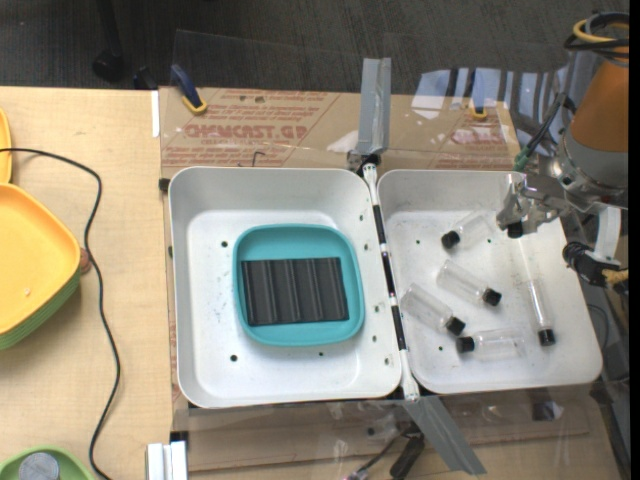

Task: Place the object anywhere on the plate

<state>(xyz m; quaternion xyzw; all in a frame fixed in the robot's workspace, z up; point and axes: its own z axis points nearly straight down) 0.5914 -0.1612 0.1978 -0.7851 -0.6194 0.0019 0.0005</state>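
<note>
Vials (470, 286) scattered in right bin (570, 368); teal plate (250, 248) left; fingers (514, 218) state unclear.

a robotics lab set up in an office: grey carpet and a chair base (150, 28) along the top of the frame, a pale wooden bench (80, 368) with a black cable (100, 298) at left, two white bins (190, 298) on cardboard (260, 128) at centre.

Two white bins (190, 298), one teal plate (298, 286), five clear vials (470, 288).
</note>
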